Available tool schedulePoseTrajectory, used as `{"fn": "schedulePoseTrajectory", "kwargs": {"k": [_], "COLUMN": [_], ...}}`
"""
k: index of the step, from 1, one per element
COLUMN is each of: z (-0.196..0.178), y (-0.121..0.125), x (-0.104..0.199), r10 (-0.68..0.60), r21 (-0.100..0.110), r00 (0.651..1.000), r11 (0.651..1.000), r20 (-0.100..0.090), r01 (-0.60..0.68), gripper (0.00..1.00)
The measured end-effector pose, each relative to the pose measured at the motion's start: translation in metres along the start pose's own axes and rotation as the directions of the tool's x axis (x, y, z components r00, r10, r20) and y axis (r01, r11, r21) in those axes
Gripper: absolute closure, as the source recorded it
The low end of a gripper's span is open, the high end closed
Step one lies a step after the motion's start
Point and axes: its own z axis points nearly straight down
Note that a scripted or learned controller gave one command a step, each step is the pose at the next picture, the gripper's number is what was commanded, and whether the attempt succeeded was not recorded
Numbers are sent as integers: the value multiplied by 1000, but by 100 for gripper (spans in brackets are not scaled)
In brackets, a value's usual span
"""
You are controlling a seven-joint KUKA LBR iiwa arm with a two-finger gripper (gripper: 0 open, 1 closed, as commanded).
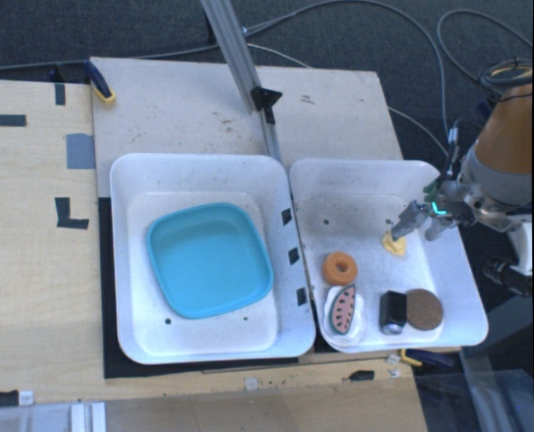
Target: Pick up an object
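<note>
Along the right bin's (447, 241) front edge lie a watermelon slice (342, 310), a black block (393, 312) and a brown disc (423, 309), with an orange doughnut (340, 267) just behind. Near that bin's right wall, the gripper (415, 220) hangs with fingers parted around nothing; a small yellow piece (394, 244) lies just below the fingertips. A blue tray (210, 258) fills the left bin (131, 183).

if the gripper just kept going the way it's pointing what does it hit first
Most likely the small yellow piece: the gripper slants down and toward the view's left, with that piece just past its tips in the right bin. Height is hard to judge, so it might pass over it and meet the bin floor.
</note>
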Motion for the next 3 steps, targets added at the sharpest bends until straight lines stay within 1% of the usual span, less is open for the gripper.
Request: {"fn": "schedulePoseTrajectory", "kwargs": {"k": [1, 2, 3], "z": [0, 43, 105], "y": [0, 2, 3], "x": [0, 0, -3], "r10": [0, 0, 0], "r21": [0, 3, 6], "r00": [1000, 1000, 1000], "r11": [1000, 1000, 1000], "r20": [0, -1, -1], "r01": [0, 0, 0], "gripper": [0, 0, 0]}}
